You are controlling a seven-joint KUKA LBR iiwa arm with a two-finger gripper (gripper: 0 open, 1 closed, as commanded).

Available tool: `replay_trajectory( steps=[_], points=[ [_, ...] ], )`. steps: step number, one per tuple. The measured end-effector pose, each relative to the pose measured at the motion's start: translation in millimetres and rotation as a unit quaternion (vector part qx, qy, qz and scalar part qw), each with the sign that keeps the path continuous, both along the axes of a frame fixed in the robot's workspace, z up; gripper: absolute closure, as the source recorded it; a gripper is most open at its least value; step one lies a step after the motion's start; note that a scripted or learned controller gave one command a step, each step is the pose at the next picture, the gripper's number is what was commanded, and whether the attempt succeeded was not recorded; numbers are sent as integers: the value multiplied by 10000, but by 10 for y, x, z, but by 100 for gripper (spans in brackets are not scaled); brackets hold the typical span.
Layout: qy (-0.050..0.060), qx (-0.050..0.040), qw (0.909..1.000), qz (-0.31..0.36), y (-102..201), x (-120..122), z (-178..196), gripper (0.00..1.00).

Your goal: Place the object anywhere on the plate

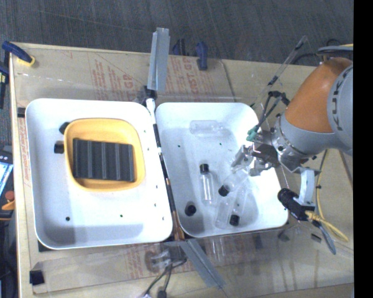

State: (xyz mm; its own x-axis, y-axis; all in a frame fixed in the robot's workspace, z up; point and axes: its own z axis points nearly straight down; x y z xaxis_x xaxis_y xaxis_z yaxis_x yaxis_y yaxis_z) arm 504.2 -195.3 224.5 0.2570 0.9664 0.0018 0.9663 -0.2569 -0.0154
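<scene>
On the pale wooden surface (pixel 248 79) two shallow white plastic bins sit side by side. The left bin (pixel 43 216) holds a rounded-square yellow plate (pixel 81 129) whose middle carries a dark ribbed rectangular insert (pixel 104 159); the plate lies toward the upper part of that bin, with bare white floor below it. The right bin (pixel 174 135) holds several clear plastic vials with black caps. One upright-looking vial (pixel 206 182) lies near the bin's centre, its black cap toward the top; others (pixel 231 208) are jumbled together toward the lower right corner, overlapping one another so that their count is hard to tell. A further clear, capless-looking container (pixel 207 128) lies on its side near the top of the right bin, well apart from the cluster. A small black round piece (pixel 190 210) rests by the lower left of the same bin. The grey arm with its orange band (pixel 314 98) reaches in from the right, and its metal pincer (pixel 252 160) is low over the right side of the right bin, just above the jumbled vials. Whether the pincer is released or clenched, and whether anything sits within it, I cannot tell, since clear plastic and metal parts blur together there.
</scene>
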Motion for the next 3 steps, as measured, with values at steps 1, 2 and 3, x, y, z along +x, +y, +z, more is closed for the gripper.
replay_trajectory(
  steps=[1,2,3],
  points=[
    [-45,-14,9992,401,646,-3,6,100],
    [-46,-24,9984,571,1196,532,-309,100],
    [-53,-17,9940,1094,1948,998,156,100]
  ],
)
